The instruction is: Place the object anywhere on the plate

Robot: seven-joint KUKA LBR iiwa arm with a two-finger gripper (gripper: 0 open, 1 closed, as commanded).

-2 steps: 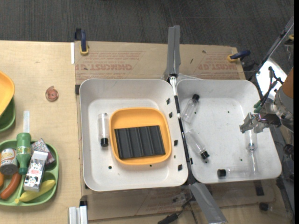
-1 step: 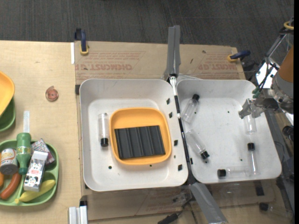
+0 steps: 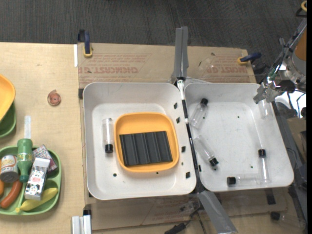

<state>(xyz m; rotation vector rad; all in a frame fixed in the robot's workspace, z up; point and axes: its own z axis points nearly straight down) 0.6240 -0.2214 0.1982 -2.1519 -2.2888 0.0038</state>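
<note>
Right bin (image 3: 287,172), near wall: clear tube with black cap (image 3: 243,180), lying flat along the wall. Risk: the wall crowds one side of any grasp.
Right bin, right wall: a second capped tube (image 3: 263,165), same hazard.
Right bin, left side: two more tubes (image 3: 207,154) (image 3: 197,113), clear of walls; smooth and round, likely to roll.
Left bin (image 3: 92,179): orange plate (image 3: 146,121) carrying a dark ribbed block (image 3: 146,147); little bare plate is left, so a tube could roll off. One tube (image 3: 107,135) lies just beside the plate.
Far right: gripper (image 3: 265,92) above the bin's corner; fingers' state cannot be told.
</note>
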